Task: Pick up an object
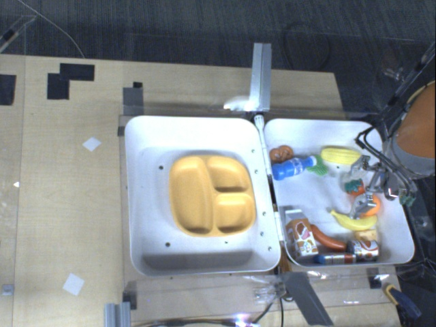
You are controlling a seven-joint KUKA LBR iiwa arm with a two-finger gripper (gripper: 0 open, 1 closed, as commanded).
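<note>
1. Closest to me, along the front wall of the right bin (407, 251), some toys are packed tight: a brown can (300, 237), a red hot dog (325, 238) leaning across it, a red marker (334, 257) lying flat, and a small red and white can (366, 248). I think they slid there, because they are all squeezed up against the wall.

2. A little further back lies a yellow banana (354, 219), curved like a smile. An orange toy (372, 206) touches its right end.

3. The gripper (368, 197) hangs right over that orange toy and the banana. The spot is too small and busy, so I cannot tell whether it is spread or pinching something. No toy looks lifted off the floor of the bin, so I think the pick is not done yet.

4. The arm (415, 131) comes in from the right, grey and orange, with black cables looping beside it.

5. Further back are a blue bottle (294, 167), a brown round toy (281, 154), and a toy corn cob (339, 157) with green leaves.

6. The left bin (146, 251) holds a yellow tray (210, 194) with three sections, sitting flat in the middle. It is big and low, so I think it would be hard to grab.

7. Behind both bins stands a metal post (261, 77), right where the bins meet.
</note>
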